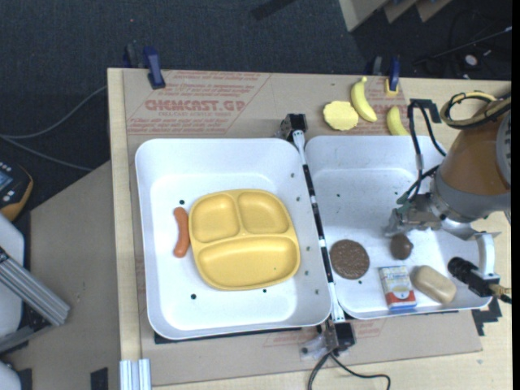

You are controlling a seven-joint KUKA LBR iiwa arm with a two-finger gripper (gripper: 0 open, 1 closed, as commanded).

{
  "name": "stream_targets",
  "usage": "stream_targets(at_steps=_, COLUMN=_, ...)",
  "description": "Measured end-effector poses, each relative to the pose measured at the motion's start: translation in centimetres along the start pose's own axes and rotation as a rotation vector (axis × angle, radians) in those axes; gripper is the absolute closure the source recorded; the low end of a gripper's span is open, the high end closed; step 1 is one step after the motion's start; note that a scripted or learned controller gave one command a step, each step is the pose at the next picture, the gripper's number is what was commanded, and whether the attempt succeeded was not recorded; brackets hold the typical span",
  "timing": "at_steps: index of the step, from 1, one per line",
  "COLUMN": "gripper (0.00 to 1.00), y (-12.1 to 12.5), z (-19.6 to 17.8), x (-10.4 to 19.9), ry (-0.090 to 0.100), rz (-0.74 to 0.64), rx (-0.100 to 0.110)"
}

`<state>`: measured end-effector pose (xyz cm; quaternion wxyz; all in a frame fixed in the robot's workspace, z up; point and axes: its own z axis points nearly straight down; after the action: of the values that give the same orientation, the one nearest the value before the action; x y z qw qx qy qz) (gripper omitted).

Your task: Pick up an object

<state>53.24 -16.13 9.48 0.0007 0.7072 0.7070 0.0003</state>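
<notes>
Gripper (404, 227): low over the right bin (357, 157), near its right edge.
Small brown object (400, 244): touching the fingertips from below; grasp unclear.
Brown disc (350, 259): nearby, left of it.

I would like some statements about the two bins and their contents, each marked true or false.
1. The yellow tray lies in the left bin. True.
2. The sausage lies inside a tray compartment. False: it lies beside the tray, on the bin floor.
3. The brown patty is in the right bin. True.
4. The bananas are in the right bin. False: they lie on the bench behind it.
5. The end effector is above the right bin. True.
</notes>
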Motion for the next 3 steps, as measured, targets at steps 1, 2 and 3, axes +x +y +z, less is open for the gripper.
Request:
stream_targets(at_steps=1, gripper=0.00, y=0.0, z=0.1, x=0.0, ry=0.000, rz=0.000, rx=0.001)
stream_targets(at_steps=2, gripper=0.00, y=-5.7, z=1.1, x=-4.1, ry=0.002, rz=0.006, rx=0.006)
stream_targets(at_steps=3, gripper=0.00, y=1.4, z=1.0, x=1.5, ry=0.000, rz=-0.008, rx=-0.004)
